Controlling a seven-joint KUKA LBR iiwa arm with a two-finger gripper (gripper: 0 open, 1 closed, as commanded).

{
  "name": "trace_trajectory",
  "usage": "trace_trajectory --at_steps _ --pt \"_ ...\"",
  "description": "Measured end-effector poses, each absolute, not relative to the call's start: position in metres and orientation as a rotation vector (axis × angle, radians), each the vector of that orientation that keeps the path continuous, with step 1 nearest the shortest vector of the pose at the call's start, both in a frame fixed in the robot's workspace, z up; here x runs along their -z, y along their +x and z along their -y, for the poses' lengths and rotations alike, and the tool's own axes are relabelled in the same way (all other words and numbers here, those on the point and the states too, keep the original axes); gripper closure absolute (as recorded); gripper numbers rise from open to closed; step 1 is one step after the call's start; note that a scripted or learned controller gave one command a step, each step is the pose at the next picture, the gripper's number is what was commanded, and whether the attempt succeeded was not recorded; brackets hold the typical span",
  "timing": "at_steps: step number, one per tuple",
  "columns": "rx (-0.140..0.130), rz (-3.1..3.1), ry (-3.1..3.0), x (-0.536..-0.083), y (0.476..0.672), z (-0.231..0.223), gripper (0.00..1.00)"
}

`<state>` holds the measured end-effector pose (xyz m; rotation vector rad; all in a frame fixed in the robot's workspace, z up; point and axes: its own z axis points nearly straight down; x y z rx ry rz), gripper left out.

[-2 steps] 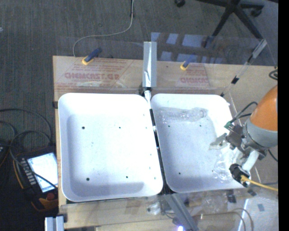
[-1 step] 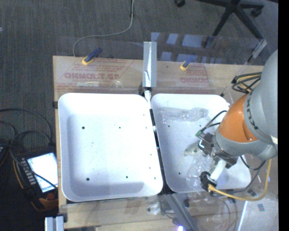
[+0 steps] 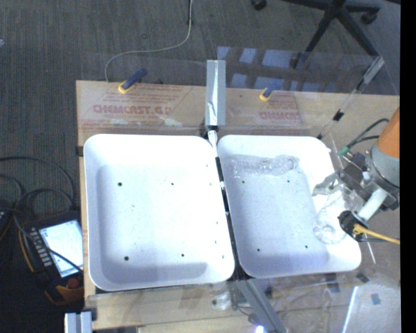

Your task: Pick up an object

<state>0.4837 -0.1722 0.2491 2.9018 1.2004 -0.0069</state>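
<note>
Overhead, at a slant: plywood tabletop (image 3: 149, 107) with faded red lettering, yellow-and-blue clamps (image 3: 132, 80) along its far edge, a metal rail (image 3: 215, 91) standing between them. Two shallow white bins close side by side.

Left bin (image 3: 91, 195): white floor, a few small dark dots.

Right bin (image 3: 279, 260): clear plastic object (image 3: 268, 166) lies by the far wall, crumpled-looking, hard to outline against the white. A second glassy shape (image 3: 327, 231) sits near the right wall; cannot tell what it is.

Arm (image 3: 393, 153) enters from the right, orange band visible. Hand (image 3: 341, 187) hangs at the right bin's right side, well apart from the clear plastic object. Cannot tell whether the hand is spread or pressed together.

Room: dark grey carpet (image 3: 39, 78), a thin pale cable (image 3: 190, 19) trailing across it, a lit-screen device (image 3: 57, 246) on the floor left of the tabletop, black chair legs (image 3: 338, 16) at far right.
</note>
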Motion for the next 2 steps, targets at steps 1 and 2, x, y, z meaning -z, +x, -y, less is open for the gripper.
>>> trace_trajectory --at_steps 1,2 --pt "0.007 -1.280 2.874 -0.1107 0.4823 0.1788 0.00" --pt "0.013 -1.283 2.877 -0.1183 0.4816 0.1781 1.00"
